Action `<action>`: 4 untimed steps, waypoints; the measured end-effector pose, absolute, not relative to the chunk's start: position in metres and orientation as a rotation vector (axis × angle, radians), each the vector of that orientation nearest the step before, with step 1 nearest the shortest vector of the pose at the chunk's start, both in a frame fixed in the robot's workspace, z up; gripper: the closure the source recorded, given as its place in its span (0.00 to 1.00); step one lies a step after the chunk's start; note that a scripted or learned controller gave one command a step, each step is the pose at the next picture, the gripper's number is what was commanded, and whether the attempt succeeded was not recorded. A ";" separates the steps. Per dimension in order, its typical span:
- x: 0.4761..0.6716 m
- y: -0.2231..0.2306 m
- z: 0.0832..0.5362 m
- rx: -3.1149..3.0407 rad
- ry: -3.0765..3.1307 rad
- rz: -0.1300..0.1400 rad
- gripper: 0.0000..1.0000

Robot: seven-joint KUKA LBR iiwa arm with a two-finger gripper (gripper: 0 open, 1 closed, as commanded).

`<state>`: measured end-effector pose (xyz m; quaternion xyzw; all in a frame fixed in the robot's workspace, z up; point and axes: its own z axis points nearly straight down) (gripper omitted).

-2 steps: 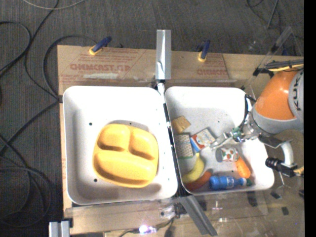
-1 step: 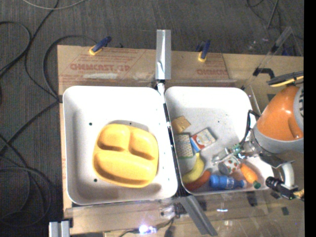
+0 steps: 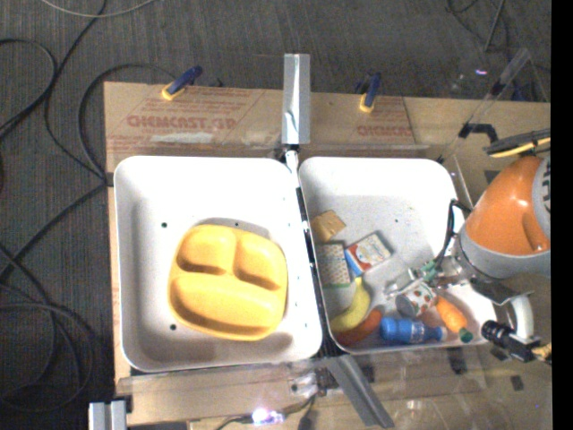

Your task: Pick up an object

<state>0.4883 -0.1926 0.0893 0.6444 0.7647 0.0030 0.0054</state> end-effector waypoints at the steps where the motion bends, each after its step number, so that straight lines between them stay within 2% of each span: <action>1: 0.490 -0.192 0.099 2.014 2.393 0.014 1.00; 2: 0.484 -0.138 0.212 2.091 2.345 -0.003 1.00; 3: 0.484 -0.138 0.212 2.092 2.345 -0.003 0.00; 4: 0.493 -0.191 0.088 2.141 2.287 0.005 0.00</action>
